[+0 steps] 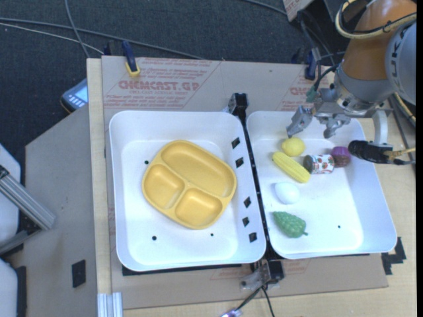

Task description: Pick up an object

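My gripper (312, 123) hangs over the far end of the right bin (370, 233), its fingers spread open with nothing between them. Just below it lies a small yellow lemon (293, 146). A yellow corn cob (291, 166) lies next to the lemon. To their right are a small red-and-white can (322, 164) and a purple plum (340, 155). A white egg (286, 192) and a green leafy vegetable (289, 223) lie nearer the front.
The left bin (129, 233) holds a yellow divided plate (189, 183). A black divider strip (246, 170) runs between the two bins. Bare floor shows in the front right part of the right bin.
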You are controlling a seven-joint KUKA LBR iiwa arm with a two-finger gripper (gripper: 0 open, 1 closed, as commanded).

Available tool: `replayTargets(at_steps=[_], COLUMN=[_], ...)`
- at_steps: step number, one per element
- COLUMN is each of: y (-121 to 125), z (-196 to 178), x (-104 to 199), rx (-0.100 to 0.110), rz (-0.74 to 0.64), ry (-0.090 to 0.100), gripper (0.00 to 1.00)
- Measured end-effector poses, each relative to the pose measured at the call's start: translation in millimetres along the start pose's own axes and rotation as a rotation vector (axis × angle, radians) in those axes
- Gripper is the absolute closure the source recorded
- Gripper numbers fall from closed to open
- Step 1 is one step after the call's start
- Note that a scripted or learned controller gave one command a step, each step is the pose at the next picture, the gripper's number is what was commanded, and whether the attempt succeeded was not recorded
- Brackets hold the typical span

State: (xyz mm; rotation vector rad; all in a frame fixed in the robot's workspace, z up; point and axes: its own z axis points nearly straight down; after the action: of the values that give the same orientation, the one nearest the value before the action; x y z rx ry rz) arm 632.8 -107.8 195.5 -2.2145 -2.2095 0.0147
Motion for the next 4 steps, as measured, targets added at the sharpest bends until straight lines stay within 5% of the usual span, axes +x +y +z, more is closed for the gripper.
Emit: replayTargets(at_steps=[1, 3, 4], y=[3, -2, -1], z=[-9, 99, 111], x=[0, 2, 3], rx=[-0.015, -0.008, -0.012], rz=[-0.003, -0.002, -0.002], ry=[-0.002, -0.001, -0.002], gripper=[0.0, 0.0, 0.0])
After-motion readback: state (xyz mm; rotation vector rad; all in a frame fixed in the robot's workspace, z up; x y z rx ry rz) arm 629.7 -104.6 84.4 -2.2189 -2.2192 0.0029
